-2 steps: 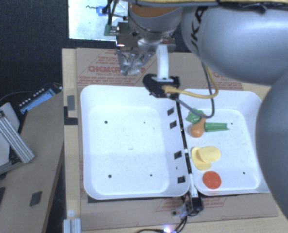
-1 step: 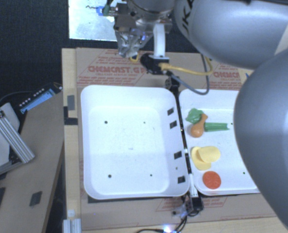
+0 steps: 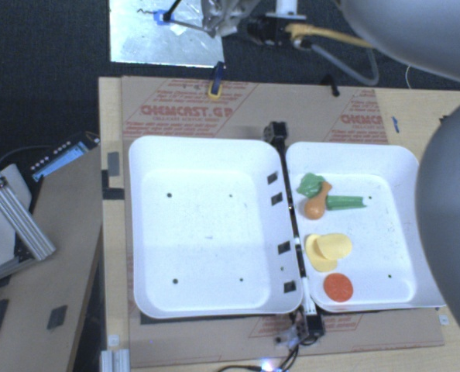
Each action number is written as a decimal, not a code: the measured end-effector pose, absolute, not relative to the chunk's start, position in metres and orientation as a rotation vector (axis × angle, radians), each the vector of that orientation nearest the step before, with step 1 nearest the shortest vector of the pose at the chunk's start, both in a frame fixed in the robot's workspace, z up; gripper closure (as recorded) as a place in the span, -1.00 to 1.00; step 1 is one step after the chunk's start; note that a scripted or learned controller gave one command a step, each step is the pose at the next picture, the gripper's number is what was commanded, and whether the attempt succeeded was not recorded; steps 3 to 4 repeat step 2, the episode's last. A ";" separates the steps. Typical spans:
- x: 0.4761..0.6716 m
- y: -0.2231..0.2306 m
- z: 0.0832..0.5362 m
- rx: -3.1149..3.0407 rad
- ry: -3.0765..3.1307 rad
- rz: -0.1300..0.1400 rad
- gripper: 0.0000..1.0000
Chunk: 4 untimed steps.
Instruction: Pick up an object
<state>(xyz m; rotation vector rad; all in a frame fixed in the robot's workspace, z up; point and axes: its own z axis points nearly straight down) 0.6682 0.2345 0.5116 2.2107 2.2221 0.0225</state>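
1. You are looking down on two white bins sitting side by side – the left bin [image 3: 203,223] and the right bin [image 3: 385,223].
2. In the right bin's left half, a green piece [image 3: 310,184] is lying against an orange drumstick-shaped toy [image 3: 317,203], with a green stick [image 3: 346,202] pointing right.
3. Nearer you, a yellow piece [image 3: 328,249] is resting just above a red disc [image 3: 338,287].
4. The grey arm [image 3: 447,231] is looming at the right – its gripper [image 3: 224,10] is hanging beyond the bins, at the top.
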 end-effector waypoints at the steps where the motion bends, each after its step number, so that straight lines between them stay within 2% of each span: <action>1: 0.643 0.234 0.538 2.214 2.227 0.007 1.00; 2: 0.670 0.183 0.535 2.223 2.216 0.002 1.00; 4: 0.670 0.183 0.535 2.223 2.216 0.002 1.00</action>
